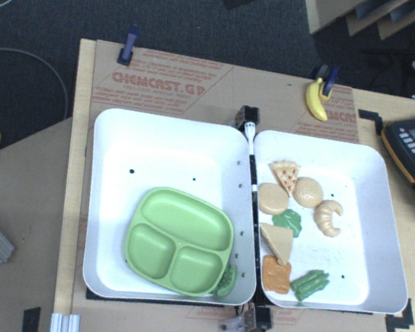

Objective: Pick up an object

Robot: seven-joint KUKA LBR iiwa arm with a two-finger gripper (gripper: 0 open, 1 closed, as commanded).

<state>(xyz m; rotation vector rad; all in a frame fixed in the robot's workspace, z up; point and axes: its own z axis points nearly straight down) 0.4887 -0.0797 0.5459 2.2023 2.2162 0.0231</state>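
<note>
Toy foods lie clustered in the right bin [386, 241], the side from which the arm reaches in, as a pick is yet to be made. How wide the tool stands, and whether it carries anything, cannot be told.

Nearest the arm's approach is a croissant [330, 217], apart from its neighbours. Beyond it are a round biscuit [309, 190], a pizza wedge [286, 174] and a pale bun [272, 199], close together against the divider. Further on in the same bin, a sandwich triangle [277, 242] touches an orange square [276, 274], with a green pod [310, 283] just beside it. Farthest from the arm's side, a green divided tray [179, 240] sits in the left bin [98, 184]. A toy banana [317, 100] rests on the bench [166, 78] outside both bins.

The croissant or the green pod looks the soundest choice, since each has bare floor on at least two sides. The tool would best come straight down, jaws across the narrow width. The crowded pieces by the divider risk a double grab or a nudge.
</note>
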